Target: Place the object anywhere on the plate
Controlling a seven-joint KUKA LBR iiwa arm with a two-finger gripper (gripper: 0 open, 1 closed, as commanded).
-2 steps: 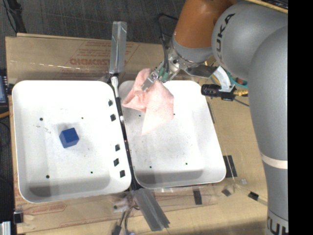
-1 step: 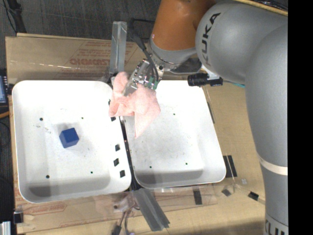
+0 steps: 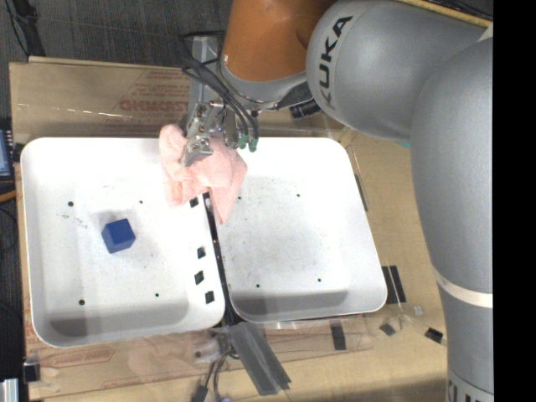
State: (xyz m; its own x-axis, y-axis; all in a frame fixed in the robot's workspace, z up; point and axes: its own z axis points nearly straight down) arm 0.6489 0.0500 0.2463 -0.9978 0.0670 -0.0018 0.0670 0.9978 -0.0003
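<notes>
My gripper (image 3: pixel 201 145) hangs over the far end of the seam where the two bins meet, near the top middle of the camera view. Its metal fingers (image 3: pixel 198 151) point down and pinch a pink cloth (image 3: pixel 209 178), so the cloth sits between them. The cloth is bunched at the top where I hold it and hangs down in loose folds, with a pointed tail reaching toward the near side. It drapes across the seam, partly over the left bin (image 3: pixel 50 249) and partly over the right bin (image 3: pixel 335 258) (whether its lower folds touch the bin floors I cannot tell). Thin cables run beside the gripper, just right of it.

Above the gripper is my orange band (image 3: pixel 260 32), and behind that my big grey arm (image 3: pixel 419 82) sweeps in from the right and fills the upper right of the view, with the KUKA lettering on it.

In the left bin a small blue cube (image 3: pixel 119 234) rests on the floor, well apart from the cloth, toward the left and nearer the camera.

Both bins are shallow, white and lightly smudged, standing side by side on a brown bench (image 3: pixel 100 95). Small black marks dot the seam between them.
</notes>
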